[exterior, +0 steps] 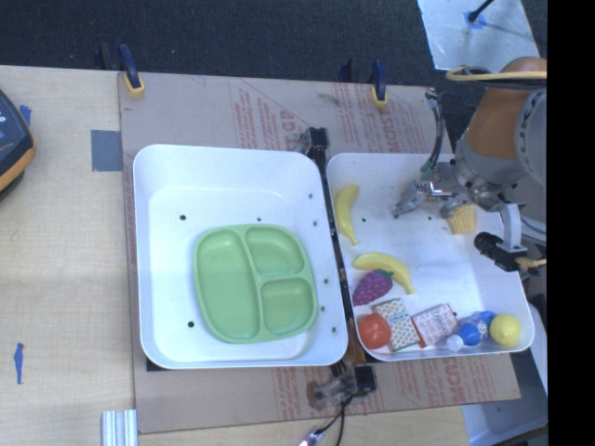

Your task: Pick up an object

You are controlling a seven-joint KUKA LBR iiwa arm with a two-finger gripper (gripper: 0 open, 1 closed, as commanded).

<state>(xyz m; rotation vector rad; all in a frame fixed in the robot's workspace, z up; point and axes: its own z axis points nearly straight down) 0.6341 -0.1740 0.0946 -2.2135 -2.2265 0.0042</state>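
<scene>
Over the right bin's (pixel 521 291) far side the gripper (pixel 409 203) is hovering, apparently gripping nothing; finger spread too blurry, cannot tell. Bananas (pixel 346 214), grapes (pixel 372 287), tomato (pixel 374 331) are lying below.

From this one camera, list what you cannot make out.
- Gripper: too small and blurred in the camera view to tell how its fingers stand or whether they hold anything.
- Yellow block: partly hidden by the arm's wrist; its shape is unclear.
- Arm: cut off by the right edge.
- Two cartons: printing too small to read.
- Device: cut off by the left edge.
</scene>
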